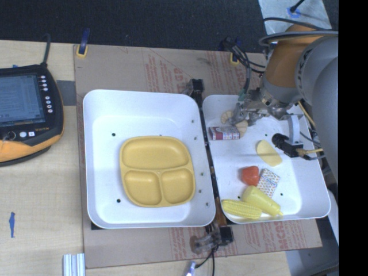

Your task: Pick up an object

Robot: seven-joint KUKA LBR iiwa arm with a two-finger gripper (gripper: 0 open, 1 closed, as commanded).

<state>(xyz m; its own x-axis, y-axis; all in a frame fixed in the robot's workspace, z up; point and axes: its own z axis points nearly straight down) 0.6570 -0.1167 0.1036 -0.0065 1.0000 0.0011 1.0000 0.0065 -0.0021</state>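
My gripper (244,109) hangs low over the far left corner of the right bin (305,197), beneath the orange-banded wrist. Right under it lies a small beige item (233,117), partly hidden by the gripper. A small red and white can (223,133) lies on its side just in front. Further along the bin are a pale yellow piece (268,153), a red piece (250,175), a patterned packet (268,181) and two yellow corn cobs (241,209) (263,201).
The left bin (103,125) holds a yellow divided plate (157,170). A teach pendant with a screen (26,111) rests on the bench at far left. Black cables and a black part (286,144) hang beside the arm over the right bin.
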